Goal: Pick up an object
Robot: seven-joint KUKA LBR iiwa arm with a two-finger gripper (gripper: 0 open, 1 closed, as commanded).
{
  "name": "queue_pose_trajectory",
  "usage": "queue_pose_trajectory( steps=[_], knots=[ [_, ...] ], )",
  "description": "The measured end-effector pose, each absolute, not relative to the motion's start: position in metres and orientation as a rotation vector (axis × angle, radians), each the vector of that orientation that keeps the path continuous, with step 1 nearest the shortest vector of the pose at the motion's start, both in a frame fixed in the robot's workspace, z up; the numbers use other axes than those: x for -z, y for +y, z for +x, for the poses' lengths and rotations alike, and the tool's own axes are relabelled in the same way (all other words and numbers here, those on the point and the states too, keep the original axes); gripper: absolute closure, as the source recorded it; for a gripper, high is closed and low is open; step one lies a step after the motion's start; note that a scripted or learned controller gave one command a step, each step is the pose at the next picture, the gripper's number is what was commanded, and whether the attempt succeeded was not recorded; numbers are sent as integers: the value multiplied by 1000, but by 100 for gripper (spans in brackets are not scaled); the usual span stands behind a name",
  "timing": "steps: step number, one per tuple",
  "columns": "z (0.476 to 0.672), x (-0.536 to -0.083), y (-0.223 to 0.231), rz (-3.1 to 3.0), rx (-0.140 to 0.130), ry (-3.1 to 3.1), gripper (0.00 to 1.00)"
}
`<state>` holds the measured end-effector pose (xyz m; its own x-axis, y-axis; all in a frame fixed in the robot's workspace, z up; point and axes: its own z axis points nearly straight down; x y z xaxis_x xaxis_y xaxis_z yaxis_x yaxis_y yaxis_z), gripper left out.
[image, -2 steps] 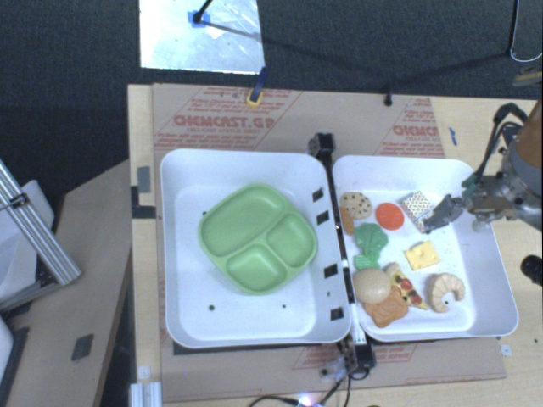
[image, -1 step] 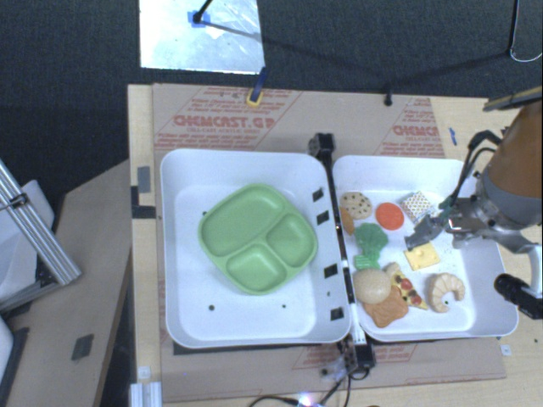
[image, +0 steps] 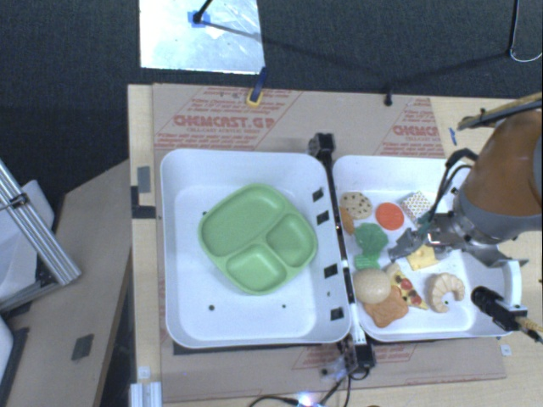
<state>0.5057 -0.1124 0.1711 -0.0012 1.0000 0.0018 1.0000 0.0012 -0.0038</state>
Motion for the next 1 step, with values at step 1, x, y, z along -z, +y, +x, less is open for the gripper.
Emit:
queue_pose_trajectory(
  steps=[1],
  knots=[
    [496, -115, -115, -2221, -2, -2220, 0]
  ],
)
